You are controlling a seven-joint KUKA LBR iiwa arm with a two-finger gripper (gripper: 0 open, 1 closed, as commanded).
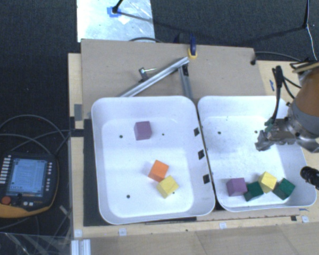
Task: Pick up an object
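Observation:
My gripper [264, 141] hangs over the right bin [223, 113], near its right side, above bare floor. Nothing shows in it. Along that bin's front wall lie a purple cube [236, 186], a dark green cube [253, 190], a yellow cube [267, 181] and a green cube [284, 188], all in front of the gripper and apart from it. The left bin [111, 110] holds a purple cube [142, 130] toward the back, with an orange cube [158, 170] and a yellow cube [168, 186] touching near the front.
A metal rod [154, 77] lies slanted on the brown board behind the bins. A teach pendant [24, 184] with cables sits on the floor at the left. The arm's orange band [313, 97] rises at the right edge.

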